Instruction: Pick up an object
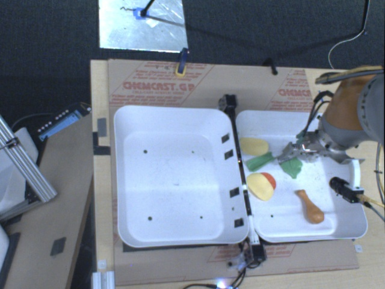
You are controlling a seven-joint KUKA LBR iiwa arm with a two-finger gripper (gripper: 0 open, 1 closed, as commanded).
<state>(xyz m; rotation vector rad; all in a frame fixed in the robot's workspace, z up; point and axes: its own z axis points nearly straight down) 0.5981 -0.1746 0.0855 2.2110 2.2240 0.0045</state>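
Observation:
The right bin (346,224) holds several small objects. A yellow piece (254,146) lies near the bin's left wall. Just below it is a green object (260,161), with more green (293,168) showing further right. A yellow and red fruit (261,185) sits lower left, and a brown club-shaped item (310,207) lies lower right. My gripper (292,153) hangs low over the green object, between its two visible parts, and hides whatever joins them. I cannot see whether it touches the green.
The left bin (129,179) stands beside the right one, with a black hinge strip (236,161) between them. The grey arm with its orange band (352,98) crosses the right bin's far right corner. A black fitting (344,189) sits on the bin's right rim.

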